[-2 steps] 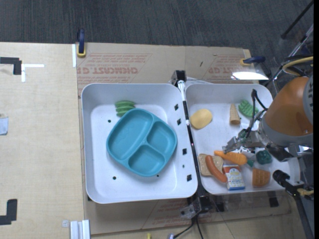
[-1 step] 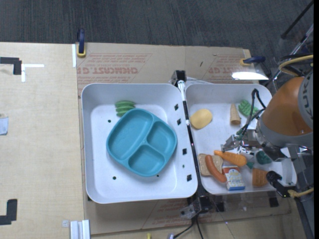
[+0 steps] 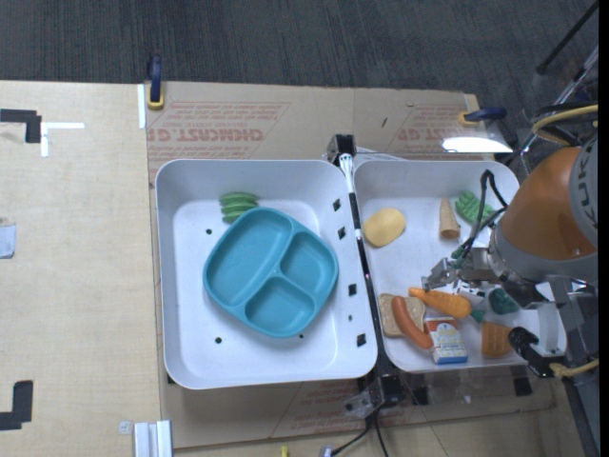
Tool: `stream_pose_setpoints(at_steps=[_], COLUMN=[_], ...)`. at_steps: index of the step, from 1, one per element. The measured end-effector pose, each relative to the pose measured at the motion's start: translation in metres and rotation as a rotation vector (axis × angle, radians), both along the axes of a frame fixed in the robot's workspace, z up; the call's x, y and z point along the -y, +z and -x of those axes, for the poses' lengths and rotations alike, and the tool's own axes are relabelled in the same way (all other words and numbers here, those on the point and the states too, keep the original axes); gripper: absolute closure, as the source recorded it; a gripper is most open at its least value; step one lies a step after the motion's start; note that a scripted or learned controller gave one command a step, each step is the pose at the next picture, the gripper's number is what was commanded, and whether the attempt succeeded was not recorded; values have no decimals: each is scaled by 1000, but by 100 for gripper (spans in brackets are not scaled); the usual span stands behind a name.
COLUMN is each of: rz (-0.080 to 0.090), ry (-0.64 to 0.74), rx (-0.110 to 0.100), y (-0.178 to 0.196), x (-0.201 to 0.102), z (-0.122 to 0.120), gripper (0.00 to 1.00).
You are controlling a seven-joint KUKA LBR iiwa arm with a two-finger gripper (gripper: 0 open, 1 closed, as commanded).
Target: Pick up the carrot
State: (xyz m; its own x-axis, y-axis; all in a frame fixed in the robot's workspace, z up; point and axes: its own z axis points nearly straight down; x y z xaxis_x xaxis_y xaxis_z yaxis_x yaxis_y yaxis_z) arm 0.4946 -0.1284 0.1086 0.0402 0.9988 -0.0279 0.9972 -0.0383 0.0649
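My gripper (image 3: pixel 447 279) is down in the right bin (image 3: pixel 419 184), near the bin's front right part. The carrot (image 3: pixel 441 302) lies just under my fingers, touching them or very close. I cannot tell if my fingers are wide or narrow, and I cannot tell if they have the carrot between them.

A red sausage (image 3: pixel 410 323) lies next to the carrot, on a slice of bread (image 3: pixel 389 314). A small white box (image 3: pixel 447 342) sits by the front edge of the bin. A yellow potato (image 3: pixel 384 227) is near the bin's left wall.

The left bin (image 3: pixel 181 350) has a blue tray (image 3: pixel 272 271) with three parts. A green thing (image 3: pixel 239 204) peeks out behind the tray, near the back edge.
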Motion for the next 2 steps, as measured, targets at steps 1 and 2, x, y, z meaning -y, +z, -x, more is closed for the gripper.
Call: stream_pose_setpoints(at_steps=[1,2], rz=[-11,-1], ry=[-154,91], rx=[2,-20], y=[0,-2], x=[-6,1], z=[0,4], gripper=[0,0])
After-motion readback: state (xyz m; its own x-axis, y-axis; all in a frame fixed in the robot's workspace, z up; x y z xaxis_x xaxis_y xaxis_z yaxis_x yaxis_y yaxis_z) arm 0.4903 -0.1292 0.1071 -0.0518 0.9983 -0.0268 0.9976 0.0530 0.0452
